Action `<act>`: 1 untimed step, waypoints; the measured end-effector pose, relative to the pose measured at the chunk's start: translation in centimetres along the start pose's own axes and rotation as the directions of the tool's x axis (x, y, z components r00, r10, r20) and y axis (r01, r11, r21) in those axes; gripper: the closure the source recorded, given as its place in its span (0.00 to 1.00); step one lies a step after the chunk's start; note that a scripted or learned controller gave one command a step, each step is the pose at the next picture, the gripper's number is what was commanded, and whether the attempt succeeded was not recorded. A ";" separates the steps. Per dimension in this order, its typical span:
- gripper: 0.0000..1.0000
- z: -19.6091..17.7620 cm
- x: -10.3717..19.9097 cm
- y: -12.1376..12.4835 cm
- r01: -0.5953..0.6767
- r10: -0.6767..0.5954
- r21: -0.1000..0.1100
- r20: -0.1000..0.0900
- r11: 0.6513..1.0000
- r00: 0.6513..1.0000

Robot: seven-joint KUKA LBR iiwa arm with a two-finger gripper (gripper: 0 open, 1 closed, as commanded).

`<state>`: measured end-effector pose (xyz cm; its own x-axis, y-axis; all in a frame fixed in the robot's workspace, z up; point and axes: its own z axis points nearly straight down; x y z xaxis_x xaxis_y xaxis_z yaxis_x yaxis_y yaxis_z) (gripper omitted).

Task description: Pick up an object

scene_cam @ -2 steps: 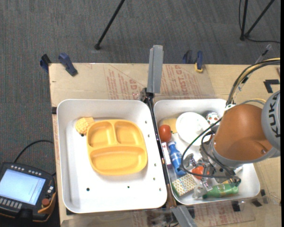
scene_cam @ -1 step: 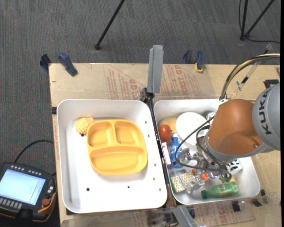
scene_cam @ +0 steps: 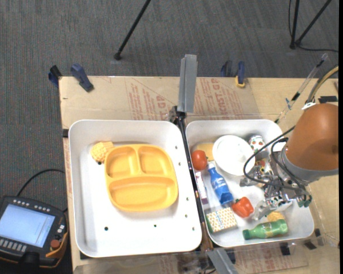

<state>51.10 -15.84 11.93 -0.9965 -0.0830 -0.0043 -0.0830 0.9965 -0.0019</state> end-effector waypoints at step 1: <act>0.00 2.8 -0.8 5.5 0.144 -0.144 0.012 0.000 0.990 0.990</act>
<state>51.42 -10.29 9.08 -0.9742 -0.2256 -0.0042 -0.2255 0.9741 -0.0145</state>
